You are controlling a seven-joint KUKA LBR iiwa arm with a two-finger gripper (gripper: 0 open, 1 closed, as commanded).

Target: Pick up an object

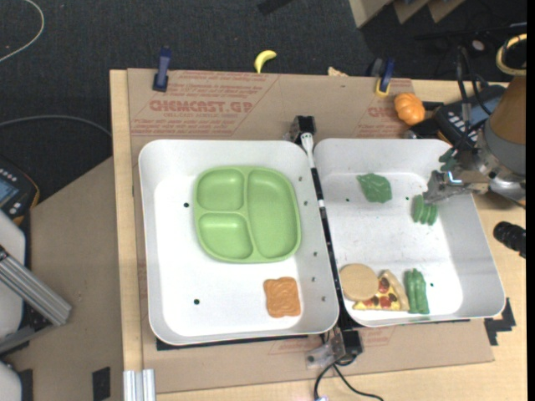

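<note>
From the overhead camera I see the arm reaching in from three o'clock, with the gripper [440,186] low over the right bin [468,249], near its two-o'clock corner. Its tip sits just above and touching, or nearly touching, the small green ridged piece [425,211]. I take that piece as the thing to be picked. I cannot tell from this angle whether the hand is released or clenched, and I see nothing clearly lifted, so I would not call it held.

My worries from here:

- The green ridged piece lies close to the bin's three-o'clock wall. A closing stroke slightly off centre could push it against the wall rather than trap it.
- The piece looks narrow, so it may squirt out sideways toward twelve o'clock, where the green leafy piece [374,187] lies a little apart.
- If the wrist comes down further, it may press on the bin floor and shift the bin.

At the right bin's six o'clock lie a tan round piece [358,280], a pizza slice [383,294] and another green pod [415,291], well apart from the gripper. The left bin [167,224] carries a green divided plate [247,214] and an orange waffle-like piece [282,296] at its five o'clock, out of harm.
</note>
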